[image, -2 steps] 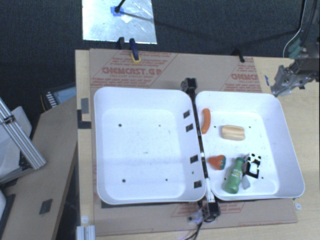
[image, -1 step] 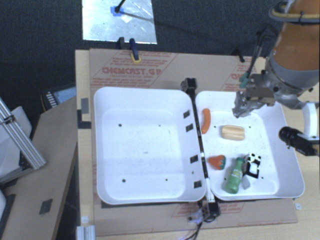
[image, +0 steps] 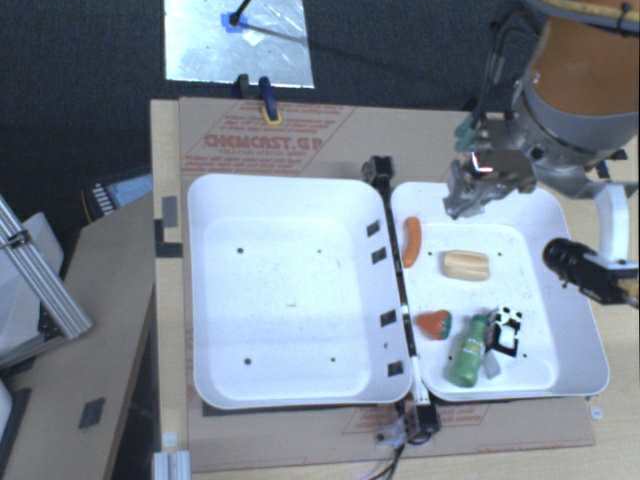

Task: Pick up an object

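Note:
My gripper [image: 463, 204] hangs over the back edge of the right bin [image: 560, 368], above and behind the objects, with nothing seen between its fingers. Below it an orange carrot-like piece [image: 410, 242] lies along the bin's left wall. A tan bread roll [image: 466, 265] lies in the bin's middle. Nearer the front sit a red strawberry-like piece [image: 434, 324], a green bottle [image: 467, 353] lying on its side, and a small black-and-white object [image: 505, 330] beside the bottle.
The left bin [image: 280, 288] sits beside the right one, with a black divider clip strip [image: 390, 268] between them. A black cylinder [image: 580, 263] juts in over the right bin's right rim. A metal plate [image: 238, 28] lies beyond the bench.

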`<act>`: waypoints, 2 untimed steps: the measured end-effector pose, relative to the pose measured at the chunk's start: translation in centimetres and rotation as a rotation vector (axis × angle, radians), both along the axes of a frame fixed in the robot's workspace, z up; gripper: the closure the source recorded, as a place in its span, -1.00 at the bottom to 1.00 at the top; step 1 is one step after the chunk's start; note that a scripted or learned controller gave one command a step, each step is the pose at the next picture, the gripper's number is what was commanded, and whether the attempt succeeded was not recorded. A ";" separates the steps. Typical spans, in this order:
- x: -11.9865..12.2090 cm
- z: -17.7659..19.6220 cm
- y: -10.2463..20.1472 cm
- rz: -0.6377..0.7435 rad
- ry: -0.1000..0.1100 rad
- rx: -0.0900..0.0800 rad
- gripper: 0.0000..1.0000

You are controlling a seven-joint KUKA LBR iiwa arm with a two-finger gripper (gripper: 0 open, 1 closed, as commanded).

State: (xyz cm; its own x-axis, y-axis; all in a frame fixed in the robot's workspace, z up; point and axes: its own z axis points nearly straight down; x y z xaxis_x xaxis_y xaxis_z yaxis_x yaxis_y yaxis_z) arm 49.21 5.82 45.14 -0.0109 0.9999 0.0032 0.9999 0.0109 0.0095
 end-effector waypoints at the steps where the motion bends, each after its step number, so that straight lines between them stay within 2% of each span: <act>1: -0.3 4.4 2.9 -0.003 0.002 -0.001 1.00; 2: -0.6 8.6 4.4 -0.005 0.003 -0.001 1.00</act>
